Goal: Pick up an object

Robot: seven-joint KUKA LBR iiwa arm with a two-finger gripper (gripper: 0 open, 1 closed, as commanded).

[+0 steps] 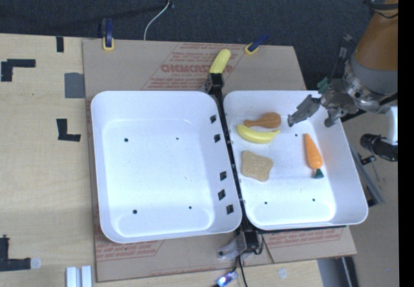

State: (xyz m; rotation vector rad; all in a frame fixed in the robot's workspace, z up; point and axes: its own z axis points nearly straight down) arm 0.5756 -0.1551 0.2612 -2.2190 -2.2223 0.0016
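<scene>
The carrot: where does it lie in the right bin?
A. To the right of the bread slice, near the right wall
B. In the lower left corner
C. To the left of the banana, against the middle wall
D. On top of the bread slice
A. The carrot lies apart from the bread slice, on its right, near the wall of the right bin.

Arm in from my right, wrist low.
I see the gripper (315, 112) spread open, fingers pointing down-left.

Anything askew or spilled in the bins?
Nothing stands out. The banana, drumstick, bread slice and carrot all lie inside the right bin; the gripper hovers above its far edge.
</scene>
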